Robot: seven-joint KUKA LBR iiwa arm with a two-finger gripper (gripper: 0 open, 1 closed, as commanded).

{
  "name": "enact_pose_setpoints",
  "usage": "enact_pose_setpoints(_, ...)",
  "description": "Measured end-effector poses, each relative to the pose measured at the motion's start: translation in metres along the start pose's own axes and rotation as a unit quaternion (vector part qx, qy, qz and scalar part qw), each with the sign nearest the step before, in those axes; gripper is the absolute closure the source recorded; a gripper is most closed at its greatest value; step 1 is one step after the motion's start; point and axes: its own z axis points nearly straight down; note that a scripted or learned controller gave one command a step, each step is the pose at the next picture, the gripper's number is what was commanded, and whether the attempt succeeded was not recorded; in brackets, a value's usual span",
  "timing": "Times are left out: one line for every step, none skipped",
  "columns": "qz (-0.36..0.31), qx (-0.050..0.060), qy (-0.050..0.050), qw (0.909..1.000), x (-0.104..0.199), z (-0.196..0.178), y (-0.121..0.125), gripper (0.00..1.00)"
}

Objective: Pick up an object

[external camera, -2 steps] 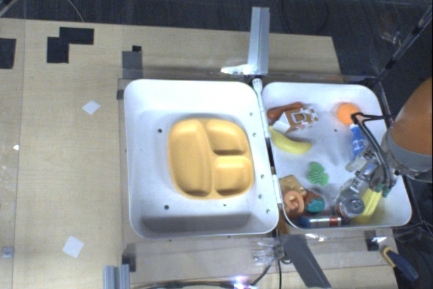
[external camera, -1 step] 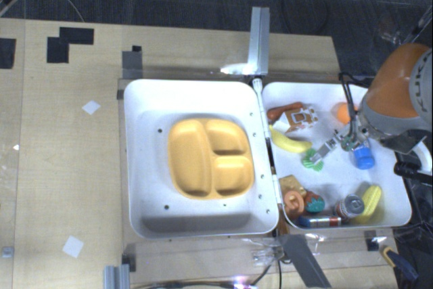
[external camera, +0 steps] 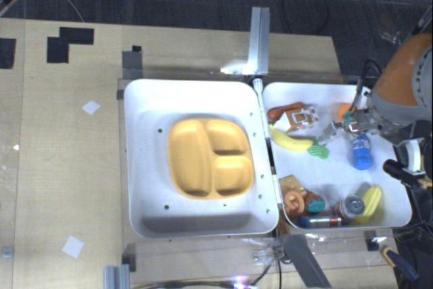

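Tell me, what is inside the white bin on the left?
Inside the left bin lies one yellow tray with three compartments, nothing in them. Whatever sits beneath the tray is covered, so I cannot tell.

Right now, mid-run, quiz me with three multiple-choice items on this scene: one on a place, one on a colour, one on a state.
1. Where does the yellow three-compartment plastic tray lie?
A. in the left white bin
B. in the right white bin
C. on the wooden bench

2. What colour is the small plastic bottle near the pincer?
A. red
B. blue
C. black

3. How does the yellow banana lie?
A. standing on end
B. hanging from the pincer
C. flat on the bin floor

Answers:
1 A, the tray sits mid-floor in the left white bin.
2 B, its body is blue throughout.
3 C, it rests lengthwise in the right white bin, left of the pincer.
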Motion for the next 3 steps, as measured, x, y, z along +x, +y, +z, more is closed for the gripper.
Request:
enact_pose_setpoints(0.0, 0.0, 0.0, 1.0, -0.001, 0.0, -0.001, 0.0)
enact_pose_setpoints(0.019, -0.001, -0.009, 0.9998, 0.005, 0.002, -0.02, 0.0)
enact_pose_setpoints(-0.048, 0.003, -0.011, 0.9988, 0.045, 0.004, 0.016, 0.0)
